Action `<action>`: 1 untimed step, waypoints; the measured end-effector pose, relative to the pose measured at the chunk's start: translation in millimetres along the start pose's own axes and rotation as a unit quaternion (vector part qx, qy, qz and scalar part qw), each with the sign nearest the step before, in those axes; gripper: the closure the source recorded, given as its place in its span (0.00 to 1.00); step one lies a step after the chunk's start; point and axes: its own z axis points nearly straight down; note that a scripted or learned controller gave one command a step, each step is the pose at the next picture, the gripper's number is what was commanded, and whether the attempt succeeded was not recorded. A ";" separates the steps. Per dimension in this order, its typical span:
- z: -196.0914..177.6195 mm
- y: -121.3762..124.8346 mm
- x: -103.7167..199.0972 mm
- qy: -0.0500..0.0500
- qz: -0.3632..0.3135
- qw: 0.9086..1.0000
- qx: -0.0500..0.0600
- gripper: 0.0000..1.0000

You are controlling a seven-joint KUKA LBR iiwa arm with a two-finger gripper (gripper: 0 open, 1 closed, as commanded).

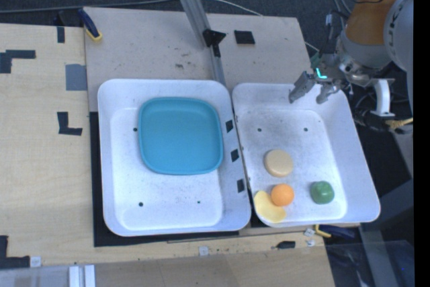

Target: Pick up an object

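On the counter (40,144), the left bin (114,165) held a blue plate (180,135) lying flat. In the right bin (349,144), a beige disc (278,162) sat near the front, with an orange ball (282,195) touching a yellow piece (267,210) at the front wall and a green object (322,192) further right. The tool (314,91) hovered over that bin's far edge, fingers spread, pinching nothing.

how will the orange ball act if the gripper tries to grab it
The orange ball looks round and smooth, so it may roll or slip out if pinched off-centre. It touches the yellow piece beside it, which might shift too. It looks small, probably light. The gripper sits open at the bin's far end.
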 end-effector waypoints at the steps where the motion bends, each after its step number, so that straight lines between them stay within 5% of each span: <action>1: 0.1 0.0 0.0 0.000 0.000 1.000 0.000 0.00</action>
